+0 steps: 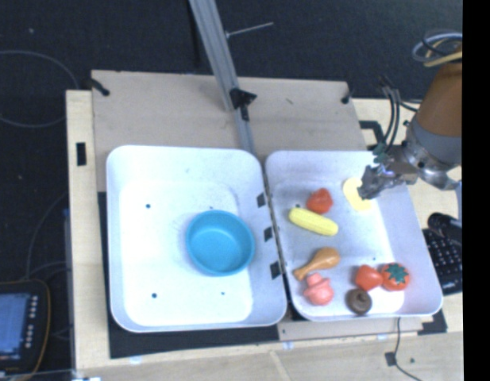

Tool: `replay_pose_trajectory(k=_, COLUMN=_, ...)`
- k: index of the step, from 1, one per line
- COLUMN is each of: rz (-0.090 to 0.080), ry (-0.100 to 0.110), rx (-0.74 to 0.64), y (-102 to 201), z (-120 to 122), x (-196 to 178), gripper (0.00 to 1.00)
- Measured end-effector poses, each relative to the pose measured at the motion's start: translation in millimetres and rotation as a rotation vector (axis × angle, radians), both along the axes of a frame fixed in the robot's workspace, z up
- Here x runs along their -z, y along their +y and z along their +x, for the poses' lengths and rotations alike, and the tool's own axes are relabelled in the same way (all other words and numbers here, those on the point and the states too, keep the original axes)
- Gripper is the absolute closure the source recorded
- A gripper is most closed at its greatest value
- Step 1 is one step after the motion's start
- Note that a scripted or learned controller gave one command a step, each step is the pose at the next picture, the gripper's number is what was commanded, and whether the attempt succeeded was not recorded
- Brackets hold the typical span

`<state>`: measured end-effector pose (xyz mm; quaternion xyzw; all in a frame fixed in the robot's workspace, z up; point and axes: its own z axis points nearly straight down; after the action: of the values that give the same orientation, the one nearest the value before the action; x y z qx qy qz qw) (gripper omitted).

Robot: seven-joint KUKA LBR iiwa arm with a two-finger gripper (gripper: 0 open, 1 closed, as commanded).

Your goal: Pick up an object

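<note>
While the gripper (374, 182) hovers touching the pale yellow piece (355, 194), you cannot tell its jaw state.

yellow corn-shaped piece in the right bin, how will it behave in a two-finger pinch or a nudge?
The corn is long and rounded, lying flat, so a nudge would probably roll it. It looks like smooth moulded plastic: likely stiff, light, possibly slippery. Pinching across its narrow width seems safest.
</note>
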<state>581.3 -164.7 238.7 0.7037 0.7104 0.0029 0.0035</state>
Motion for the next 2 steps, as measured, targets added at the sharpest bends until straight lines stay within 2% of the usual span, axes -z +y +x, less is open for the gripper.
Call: replay_pose_trajectory(k=2, rz=0.002, ry=0.001, rx=-0.001, y=107.2, z=15.8, x=-19.4, gripper=1.0)
